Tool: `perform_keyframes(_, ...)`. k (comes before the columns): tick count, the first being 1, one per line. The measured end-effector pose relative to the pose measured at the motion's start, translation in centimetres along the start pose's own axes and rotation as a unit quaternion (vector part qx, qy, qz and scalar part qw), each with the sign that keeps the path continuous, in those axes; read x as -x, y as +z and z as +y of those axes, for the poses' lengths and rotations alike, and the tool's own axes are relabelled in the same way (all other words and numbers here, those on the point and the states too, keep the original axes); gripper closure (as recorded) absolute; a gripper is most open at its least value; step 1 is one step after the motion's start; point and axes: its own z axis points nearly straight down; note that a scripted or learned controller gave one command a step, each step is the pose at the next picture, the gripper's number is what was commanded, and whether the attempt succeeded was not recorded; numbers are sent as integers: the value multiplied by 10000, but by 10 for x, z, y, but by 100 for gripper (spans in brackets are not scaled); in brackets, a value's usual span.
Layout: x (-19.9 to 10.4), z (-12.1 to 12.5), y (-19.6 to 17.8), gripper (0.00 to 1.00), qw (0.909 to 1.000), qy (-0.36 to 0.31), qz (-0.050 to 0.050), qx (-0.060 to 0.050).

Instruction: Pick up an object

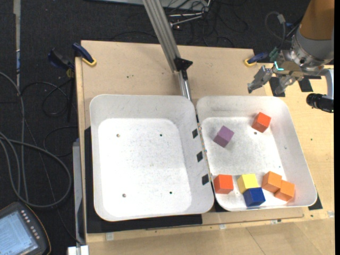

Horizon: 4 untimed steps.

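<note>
Starting at the left, we log a screen [18, 232] in the bottom corner, on the dark floor beside the bench [133, 68].

Item: blue clamp [79, 52], yellow-tipped, at the bench's far left corner.

Item: left bin [101, 153], white, shallow, speckled inside, its right rim meeting the right bin [300, 158] along a seam marked with small black tabs.

Item: metal post [162, 28], slanting down from the top to a black joint just beyond the seam.

Contents of the right bin, all cubes:
- orange cube [223, 183], near corner by the seam;
- purple cube [223, 136], tilted, alone towards the far side;
- yellow cube [247, 182], just right of the first orange one, touching the blue cube [254, 196] in front of it;
- orange-red cube [261, 121], near the far rim, well apart from the rest;
- two more orange cubes [278, 185], pressed together in the near right corner.

Item: second clamp [255, 59] at the bench's far right edge.

Item: gripper [270, 81], hanging above the bench just beyond the right bin's far rim, apart from every cube. We see its fingers [258, 81] spread, with nothing between them. Above it the grey wrist [313, 49] rises into the orange band [319, 9].
</note>
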Motion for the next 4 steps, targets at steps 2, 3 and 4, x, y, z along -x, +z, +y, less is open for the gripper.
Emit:
perform_keyframes(2, -4, 10, 54, 0, 10000, -11, -3, -3)
perform_keyframes(3, -12, 9, 102, 0, 10000, -5, -2, -2)
perform_keyframes(4, -22, 8, 151, 0, 10000, -7, -1, -4)
